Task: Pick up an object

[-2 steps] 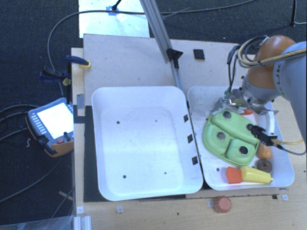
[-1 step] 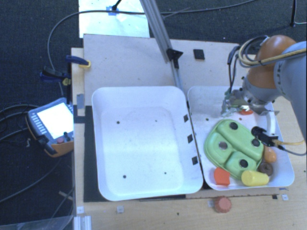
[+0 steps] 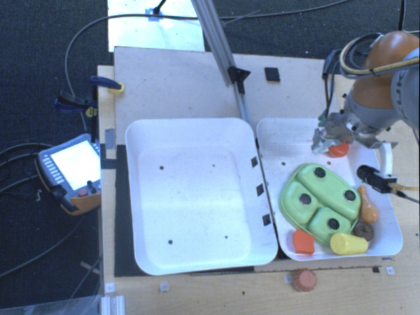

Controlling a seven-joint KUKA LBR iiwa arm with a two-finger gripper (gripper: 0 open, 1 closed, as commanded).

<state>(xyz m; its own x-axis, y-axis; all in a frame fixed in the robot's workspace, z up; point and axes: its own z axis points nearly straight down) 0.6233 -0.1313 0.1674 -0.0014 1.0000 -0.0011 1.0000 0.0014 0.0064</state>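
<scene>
Red-orange piece (image 3: 338,151): a small rounded item that lay on the floor of the right bin (image 3: 282,136), in its far right part, just beside the gripper (image 3: 323,143) and partly under it. The gripper hung low over that spot on the grey arm (image 3: 377,107), which entered from the right. Whether it was released or clenched could not be told, and nothing was seen grasped in it.

Right bin, nearer half: a green moulded tray (image 3: 321,202) with four dark round marks filled the middle. At its near edge lay an orange block (image 3: 303,241) and a yellow rounded piece (image 3: 348,243), the block touching the tray. A small dark brown ring (image 3: 363,230) sat just beside the yellow piece. A tan, drumstick-shaped item (image 3: 369,205) lay along the tray's right side.

Left bin (image 3: 197,192): a white floor with a few dark specks. It touched the right bin along a shared edge.

Bench (image 3: 170,84): a black square (image 3: 272,75) lay behind the bins, and a reddish-brown disc (image 3: 304,281) lay in front of the right bin, outside it.
</scene>
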